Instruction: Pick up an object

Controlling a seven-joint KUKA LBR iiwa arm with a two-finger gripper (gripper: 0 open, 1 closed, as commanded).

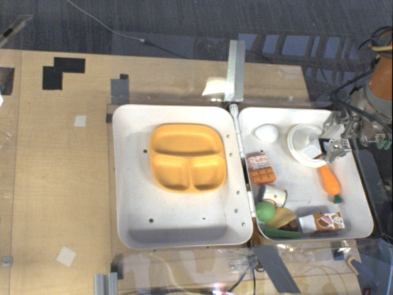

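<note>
My gripper (332, 146) hangs over the far right side of the right bin (362, 226), at the right rim of a white bowl (302, 141). Just below it lies an orange carrot (330, 180). A white egg-shaped piece (266, 132) sits to the left of the bowl. Lower in the bin are a brown snack packet (260, 168), a small can (274, 195), a green ball (265, 211), a yellow piece (282, 217) and a brown carton (321, 222). I see nothing held in the gripper.
The left bin (132, 183) holds a yellow divided tray (187, 157). A metal divider rail (241, 165) runs between the two bins. Cables and the arm's orange band (381, 82) crowd the right edge. Bare wooden bench (55, 177) stretches to the left.
</note>
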